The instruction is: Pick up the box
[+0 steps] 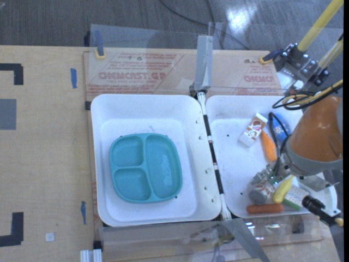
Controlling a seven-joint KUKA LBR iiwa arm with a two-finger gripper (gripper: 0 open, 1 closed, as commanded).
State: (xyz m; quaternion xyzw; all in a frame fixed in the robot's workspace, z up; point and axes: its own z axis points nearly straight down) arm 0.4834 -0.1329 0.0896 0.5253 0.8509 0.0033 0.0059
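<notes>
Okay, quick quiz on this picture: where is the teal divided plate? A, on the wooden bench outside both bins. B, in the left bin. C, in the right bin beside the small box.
B: the teal divided plate lies flat inside the left bin, while the small box sits in the right bin.

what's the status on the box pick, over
Gripper low in right bin, among clutter near front edge. Box lies apart, toward bin's back, untouched. Carrot lies between them.

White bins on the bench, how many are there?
2. The left bin holds a teal divided plate; the right bin holds the small items beneath the arm.
</notes>
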